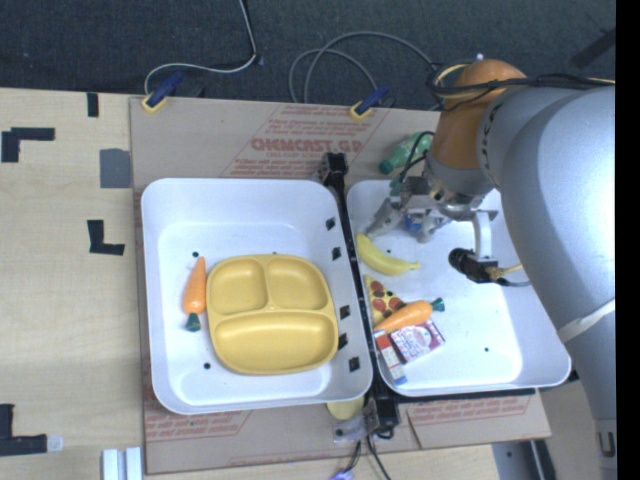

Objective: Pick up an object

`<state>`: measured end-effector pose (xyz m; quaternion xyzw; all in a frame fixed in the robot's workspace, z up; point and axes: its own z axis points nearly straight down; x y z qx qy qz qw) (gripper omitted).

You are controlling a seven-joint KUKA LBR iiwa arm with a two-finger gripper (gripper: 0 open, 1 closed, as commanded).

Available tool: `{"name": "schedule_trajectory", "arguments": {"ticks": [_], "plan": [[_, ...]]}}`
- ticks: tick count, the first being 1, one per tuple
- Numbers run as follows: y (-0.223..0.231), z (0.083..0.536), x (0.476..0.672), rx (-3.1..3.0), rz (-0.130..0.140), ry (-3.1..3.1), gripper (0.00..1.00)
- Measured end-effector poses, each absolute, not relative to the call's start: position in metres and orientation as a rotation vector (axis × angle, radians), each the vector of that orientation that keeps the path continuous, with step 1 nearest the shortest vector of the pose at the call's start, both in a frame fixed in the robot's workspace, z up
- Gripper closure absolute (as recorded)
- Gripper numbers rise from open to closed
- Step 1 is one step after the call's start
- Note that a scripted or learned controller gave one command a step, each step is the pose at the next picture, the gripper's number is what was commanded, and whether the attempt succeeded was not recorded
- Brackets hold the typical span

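Note:
My gripper (404, 224) hangs over the back left part of the right bin (500, 353), its fingers spread open just above and behind a yellow banana (384, 258). I see nothing held between them. Further forward in the same bin lie an orange carrot with a green tip (407, 315), a red and white packet (414, 342) and a small patch of coloured pieces (381, 294). The left bin (230, 203) holds a yellow divided plate (272, 313), with a second orange carrot (194, 288) beside it on the left.
A green object (405, 153) lies behind the right bin's back rim, partly hidden by the arm. The black divider (345, 268) runs between the bins. Cables loop over the cardboard behind them.

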<state>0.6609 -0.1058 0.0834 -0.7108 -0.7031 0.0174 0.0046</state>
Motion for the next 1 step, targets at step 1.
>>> {"name": "schedule_trajectory", "arguments": {"ticks": [1], "plan": [[-0.1062,0.084,0.6568,-2.231,0.039,-2.208,0.0]]}}
